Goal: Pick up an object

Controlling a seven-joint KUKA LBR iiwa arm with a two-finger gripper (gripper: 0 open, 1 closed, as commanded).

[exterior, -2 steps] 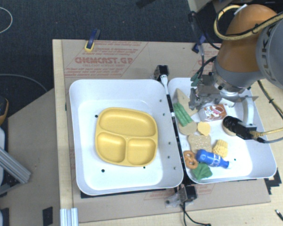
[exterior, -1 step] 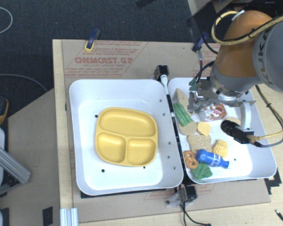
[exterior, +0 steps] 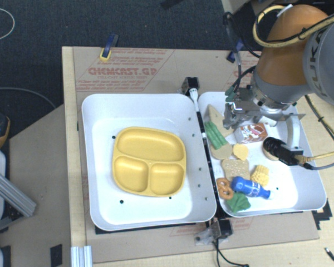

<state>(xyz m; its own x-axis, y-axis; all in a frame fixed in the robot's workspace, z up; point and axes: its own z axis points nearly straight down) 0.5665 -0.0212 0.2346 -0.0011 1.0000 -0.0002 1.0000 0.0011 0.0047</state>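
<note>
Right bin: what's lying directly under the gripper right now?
Below the gripper in the right bin lies a red-and-white packet, partly showing. A green piece sits beside it. The arm covers whatever lies farther back.

Yellow three-compartment plastic tray (exterior: 149,161) lies in the left white bin (exterior: 94,149); toy foods crowd the right white bin (exterior: 306,191). The grey-and-orange arm's gripper (exterior: 240,117) hangs above them.

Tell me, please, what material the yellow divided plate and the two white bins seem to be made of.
The yellow divided plate looks like moulded plastic with a smooth, slightly matte finish: its colour is even, its compartment edges are rounded and the highlights are soft. The left bin and the right bin look like thin formed plastic, glossy white, with rounded corners and rolled rims; coated metal cannot be ruled out.
</note>
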